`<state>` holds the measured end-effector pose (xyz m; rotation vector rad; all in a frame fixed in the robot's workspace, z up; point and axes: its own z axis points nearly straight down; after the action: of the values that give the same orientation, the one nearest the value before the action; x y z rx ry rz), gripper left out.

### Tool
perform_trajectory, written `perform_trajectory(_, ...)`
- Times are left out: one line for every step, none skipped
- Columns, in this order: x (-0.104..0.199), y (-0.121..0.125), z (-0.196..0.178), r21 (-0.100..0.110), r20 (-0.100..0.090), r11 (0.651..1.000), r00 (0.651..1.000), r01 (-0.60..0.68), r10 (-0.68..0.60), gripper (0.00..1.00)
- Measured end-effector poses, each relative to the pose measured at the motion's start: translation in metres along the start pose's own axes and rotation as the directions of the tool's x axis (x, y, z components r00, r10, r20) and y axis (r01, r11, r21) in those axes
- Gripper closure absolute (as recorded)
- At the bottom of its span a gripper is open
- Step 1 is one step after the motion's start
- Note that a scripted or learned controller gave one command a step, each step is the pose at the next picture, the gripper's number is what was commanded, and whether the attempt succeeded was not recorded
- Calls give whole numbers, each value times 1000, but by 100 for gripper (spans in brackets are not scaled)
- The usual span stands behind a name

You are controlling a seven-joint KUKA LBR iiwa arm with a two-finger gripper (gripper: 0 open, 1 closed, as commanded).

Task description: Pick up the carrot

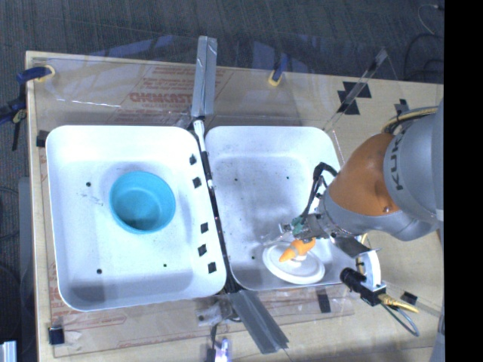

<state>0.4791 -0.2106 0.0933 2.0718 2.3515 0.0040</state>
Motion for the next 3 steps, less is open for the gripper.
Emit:
perform_trajectory(-1,3,-11,-5,4,1000,1000,7,-7,100)
perform_trajectory(60,39,-72,9,-2,932,932,-364,364,100)
perform_trajectory(60,38,-72,10,-2,931,931,-364,364,0)
